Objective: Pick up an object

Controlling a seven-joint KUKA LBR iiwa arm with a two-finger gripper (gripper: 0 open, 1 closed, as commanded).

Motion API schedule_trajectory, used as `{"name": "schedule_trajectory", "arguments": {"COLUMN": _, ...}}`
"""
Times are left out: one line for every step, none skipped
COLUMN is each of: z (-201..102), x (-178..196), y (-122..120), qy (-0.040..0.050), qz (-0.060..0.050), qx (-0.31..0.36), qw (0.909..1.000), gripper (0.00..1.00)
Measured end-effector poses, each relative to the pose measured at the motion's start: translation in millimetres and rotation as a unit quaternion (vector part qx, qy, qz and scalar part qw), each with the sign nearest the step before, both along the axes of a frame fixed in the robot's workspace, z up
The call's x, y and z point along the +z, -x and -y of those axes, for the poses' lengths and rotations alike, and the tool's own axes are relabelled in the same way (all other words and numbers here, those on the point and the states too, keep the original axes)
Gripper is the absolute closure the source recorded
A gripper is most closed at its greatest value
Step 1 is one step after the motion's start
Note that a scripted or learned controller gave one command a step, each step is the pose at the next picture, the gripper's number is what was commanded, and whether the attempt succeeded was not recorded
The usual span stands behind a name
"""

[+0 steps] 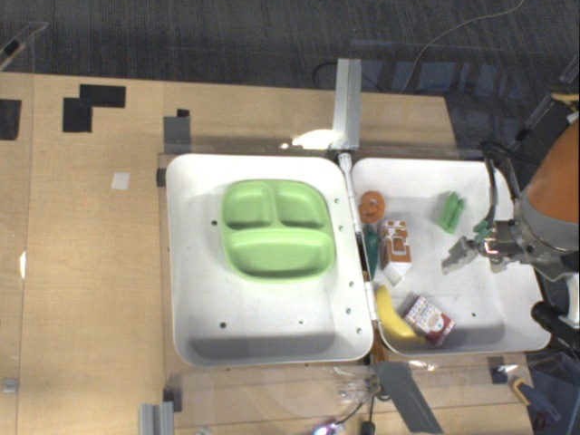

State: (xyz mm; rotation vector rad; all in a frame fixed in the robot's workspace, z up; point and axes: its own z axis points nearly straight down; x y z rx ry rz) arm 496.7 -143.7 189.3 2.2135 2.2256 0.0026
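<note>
My gripper [460, 253] hangs over the right-hand part of the right bin [471, 175], its fingers open with nothing between them. A small green block [450, 212] lies just above it in the view, apart from it. To the left sit an orange round object [372, 207] and a brown-and-white packet [395, 241]. A banana [390, 314] and a red-and-white box [426, 319] lie near the bin's front edge, below and left of the gripper.
The left bin [195, 270] holds a green divided plate [276, 227]. A dark green pen-like object [368, 250] lies along the right bin's left wall. Bare bin floor surrounds the gripper. A metal post [348, 107] stands behind the divide between the bins.
</note>
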Motion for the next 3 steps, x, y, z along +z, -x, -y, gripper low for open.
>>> {"name": "schedule_trajectory", "arguments": {"z": 7, "x": 26, "y": -73, "qy": 0.0001, "qz": 0.001, "qx": 0.006, "qw": 1.0000, "gripper": 0.00}}
{"name": "schedule_trajectory", "arguments": {"z": 13, "x": -38, "y": -133, "qy": 0.0003, "qz": 0.001, "qx": -0.007, "qw": 1.0000, "gripper": 0.00}}
{"name": "schedule_trajectory", "arguments": {"z": 51, "x": -101, "y": -172, "qy": 0.0002, "qz": 0.002, "qx": 0.003, "qw": 1.0000, "gripper": 0.00}}
